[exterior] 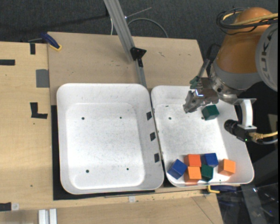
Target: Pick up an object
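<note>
The two bins (107, 90) are white with small dark specks. The blocks are orange (193, 160), blue (178, 168) and dark green (210, 111). The counter (18, 139) is light brown with black marks.

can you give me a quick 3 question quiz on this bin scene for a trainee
1. True or false: the blocks lie in the left bin.
2. Multiple choice: the green block beside the gripper lies (A) apart from the cluster, (B) in the cluster, (C) on the bench.
3. Fill in: the block nearest the right bin's right-hand wall in the view is ____.

Key: 1 false, they lie in the right bin. 2 A. 3 orange.
</note>
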Robot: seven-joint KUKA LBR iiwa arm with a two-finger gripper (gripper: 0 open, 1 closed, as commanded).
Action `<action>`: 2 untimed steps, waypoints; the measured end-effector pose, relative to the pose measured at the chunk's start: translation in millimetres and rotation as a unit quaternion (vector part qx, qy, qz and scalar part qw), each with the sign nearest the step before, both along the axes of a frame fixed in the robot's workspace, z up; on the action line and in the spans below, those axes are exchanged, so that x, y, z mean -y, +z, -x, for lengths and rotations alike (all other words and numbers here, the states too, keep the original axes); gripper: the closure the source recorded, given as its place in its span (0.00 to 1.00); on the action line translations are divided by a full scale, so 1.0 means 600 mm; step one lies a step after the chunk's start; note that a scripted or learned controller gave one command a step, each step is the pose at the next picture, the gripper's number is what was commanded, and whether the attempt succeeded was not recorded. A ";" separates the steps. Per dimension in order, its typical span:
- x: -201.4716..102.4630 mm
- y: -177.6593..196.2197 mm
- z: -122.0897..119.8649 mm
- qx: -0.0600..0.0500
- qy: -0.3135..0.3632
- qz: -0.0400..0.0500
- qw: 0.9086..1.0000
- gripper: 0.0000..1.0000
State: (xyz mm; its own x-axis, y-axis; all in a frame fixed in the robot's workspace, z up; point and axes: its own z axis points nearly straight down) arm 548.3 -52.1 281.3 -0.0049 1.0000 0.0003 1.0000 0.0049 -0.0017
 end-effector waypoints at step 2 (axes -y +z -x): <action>-0.154 -0.069 -0.019 -0.001 0.001 0.000 1.000 1.00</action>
